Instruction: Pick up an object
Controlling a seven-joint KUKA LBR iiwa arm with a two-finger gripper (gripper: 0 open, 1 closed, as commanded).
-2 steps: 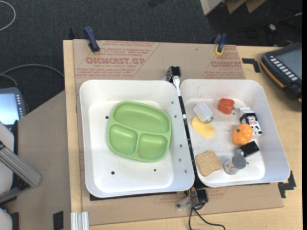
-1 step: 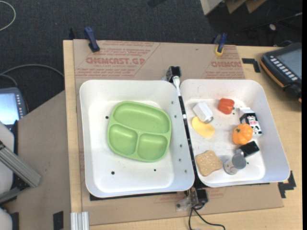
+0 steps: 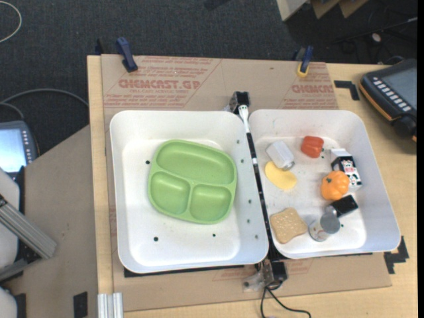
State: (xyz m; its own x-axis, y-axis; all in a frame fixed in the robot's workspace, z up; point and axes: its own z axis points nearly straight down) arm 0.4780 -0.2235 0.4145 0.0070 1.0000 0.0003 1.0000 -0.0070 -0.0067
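No arm or gripper is over the bins at this moment, so whether its fingers are open or shut cannot be told, and nothing is held; the pick seems not yet begun. The candidates all lie loose in the right bin (image 3: 374,177): an orange (image 3: 334,185), a red block (image 3: 313,146), a grey can (image 3: 280,154) on its side, a yellow slice (image 3: 281,177), toast (image 3: 287,224); spaced apart, probably to leave finger room. The left bin (image 3: 122,177) bears a green tray (image 3: 193,181), likely the drop spot.
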